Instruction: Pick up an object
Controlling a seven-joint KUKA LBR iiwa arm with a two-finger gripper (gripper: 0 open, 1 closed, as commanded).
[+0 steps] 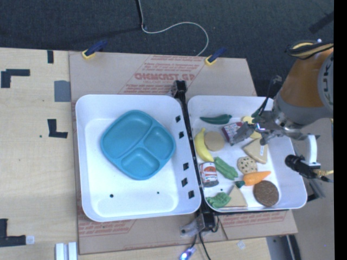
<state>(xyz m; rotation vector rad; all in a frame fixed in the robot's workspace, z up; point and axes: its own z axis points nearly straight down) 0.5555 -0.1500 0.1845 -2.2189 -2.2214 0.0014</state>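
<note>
Lay nearest: brown cookie [266,193] and carrot [255,177], right bin [295,202]. Hung over that bin's far side, jaws [259,124], perhaps touching purple packet [234,131]; gap impossible to tell.

The light wooden bench [32,161] carried a sheet of brown cardboard [162,72] with red printing, held at its far edge by two clamps, one yellow and blue [94,49], the other blue and yellow [216,54]. On the cardboard sat two shallow white bins side by side, touching along a black seam: the left bin [89,161] and the right bin [287,196]. Black marks [15,77] lay on the bare bench left of the cardboard.
</note>
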